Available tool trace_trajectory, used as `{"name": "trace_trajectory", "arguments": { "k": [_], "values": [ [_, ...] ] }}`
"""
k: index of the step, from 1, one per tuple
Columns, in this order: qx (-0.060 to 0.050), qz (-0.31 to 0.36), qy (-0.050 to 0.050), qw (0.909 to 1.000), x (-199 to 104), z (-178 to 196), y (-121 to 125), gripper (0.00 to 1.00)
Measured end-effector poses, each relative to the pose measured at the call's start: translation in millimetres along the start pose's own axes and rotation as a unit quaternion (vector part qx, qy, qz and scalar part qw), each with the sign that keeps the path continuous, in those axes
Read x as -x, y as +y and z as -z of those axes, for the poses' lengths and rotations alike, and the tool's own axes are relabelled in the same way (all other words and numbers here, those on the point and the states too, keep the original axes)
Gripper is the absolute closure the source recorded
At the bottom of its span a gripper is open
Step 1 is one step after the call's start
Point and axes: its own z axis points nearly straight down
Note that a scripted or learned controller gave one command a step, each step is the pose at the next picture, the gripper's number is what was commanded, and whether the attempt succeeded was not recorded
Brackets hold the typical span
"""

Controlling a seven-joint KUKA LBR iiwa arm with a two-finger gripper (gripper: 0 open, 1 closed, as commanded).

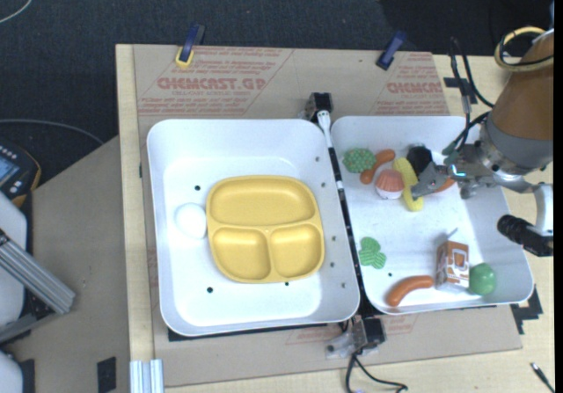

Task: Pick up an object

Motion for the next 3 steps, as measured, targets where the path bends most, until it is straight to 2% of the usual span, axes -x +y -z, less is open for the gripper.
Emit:
{"name": "trace_trajectory", "arguments": {
  "k": [2, 3],
  "values": [
    [0.001, 0.0, 0.0, 1.0, -2, -77, -5, 0.0],
    [0.004, -0.001, -0.001, 1.0, -2, -64, -4, 1.0]
  ]
}}
